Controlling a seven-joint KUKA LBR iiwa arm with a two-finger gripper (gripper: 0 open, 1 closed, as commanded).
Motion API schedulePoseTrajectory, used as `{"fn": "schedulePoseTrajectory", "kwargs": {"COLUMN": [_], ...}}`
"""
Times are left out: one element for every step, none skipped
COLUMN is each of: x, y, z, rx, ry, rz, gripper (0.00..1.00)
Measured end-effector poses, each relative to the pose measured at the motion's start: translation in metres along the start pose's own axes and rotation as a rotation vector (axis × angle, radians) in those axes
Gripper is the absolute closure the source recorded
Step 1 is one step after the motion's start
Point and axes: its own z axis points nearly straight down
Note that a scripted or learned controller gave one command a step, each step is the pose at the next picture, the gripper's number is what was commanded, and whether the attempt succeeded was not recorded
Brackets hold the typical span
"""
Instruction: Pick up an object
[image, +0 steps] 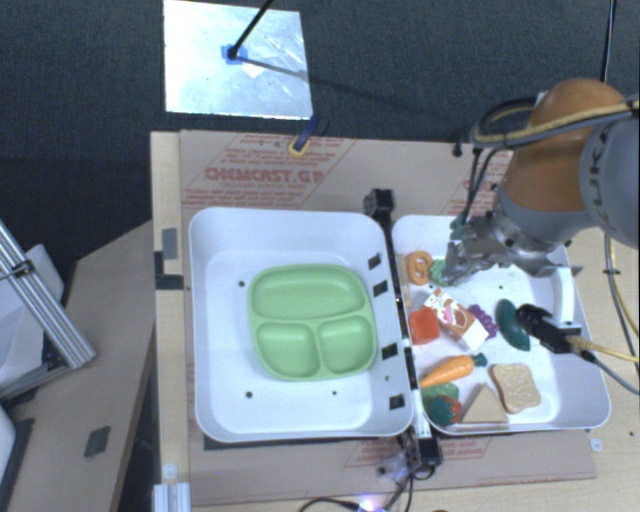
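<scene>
Claw (452, 270), grip state unclear, hangs beside pretzel (418, 267), above crowded orange carrot (447, 371) and bread slice (515, 386).

Probably a robotics lab: bench (250, 160), white bins (215, 300).

A dark, finely textured floor covering (80, 110) fills the far part of the scene and runs down the left side. On it, at the far left of centre, lies a shiny, silvery square sheet (238, 62) that catches the light, with a small blue clip (233, 54) near its middle and a thin dark rod slanting away from it. The bench top (110, 330) is pale tan wood, with a lower tan panel jutting out at the near left. A sheet of brown cardboard with red printed lettering (265, 170) covers the bench. At the left edge stand pieces of bare aluminium framing (40, 310).
</scene>
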Motion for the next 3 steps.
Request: {"fn": "schedulePoseTrajectory", "kwargs": {"x": [0.048, 0.084, 0.082], "y": [-0.02, -0.015, -0.026], "z": [0.01, -0.002, 0.009], "rx": [0.001, -0.002, 0.0], "ry": [0.001, 0.0, -0.001], "rz": [0.0, 0.0, 0.008], "gripper": [1.0, 1.0, 1.0]}}
